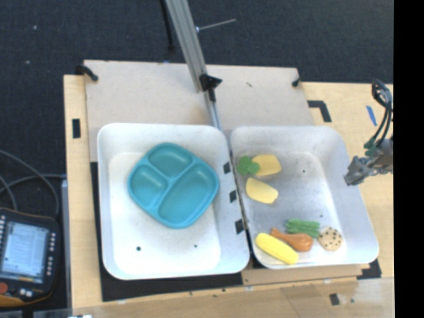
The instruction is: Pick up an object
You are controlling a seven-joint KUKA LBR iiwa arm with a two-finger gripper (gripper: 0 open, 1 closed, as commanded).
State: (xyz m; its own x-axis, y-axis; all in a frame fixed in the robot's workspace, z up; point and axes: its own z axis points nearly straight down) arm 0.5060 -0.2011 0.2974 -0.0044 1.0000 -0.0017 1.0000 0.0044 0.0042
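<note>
The wooden bench (278, 105) carries two white bins: the left bin (116, 177) holds a blue divided plate (173, 184) at centre frame, and the right bin (344, 204) gathers the toy food, likely kept together for picking. Candidates there run from a yellow banana (276, 248) at lower right and two yellow pieces (262, 191) to a carrot (293, 239), a green sprig (303, 226) and a cookie (330, 238). The gripper (361, 171) hovers at the right edge over the bin's rim, carrying nothing visible; whether it is open I cannot tell.

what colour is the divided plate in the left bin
Turquoise blue, plain, no pattern; the plate shows in the camera view.
</note>
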